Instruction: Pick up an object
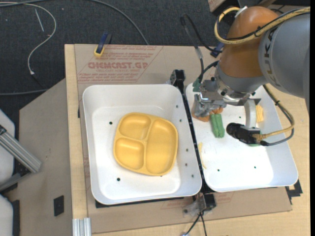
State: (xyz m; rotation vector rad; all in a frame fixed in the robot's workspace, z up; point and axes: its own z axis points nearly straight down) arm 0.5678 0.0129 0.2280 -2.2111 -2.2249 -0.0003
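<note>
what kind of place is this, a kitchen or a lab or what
Most likely a robotics lab or test bench, not a kitchen: a grey and orange arm works over two white bins set on cardboard, with loose cables on dark carpet.

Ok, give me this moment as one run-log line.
gripper: low in right bin, fingers unclear | green object: beside it, ungrasped | yellow tray: left bin
</note>
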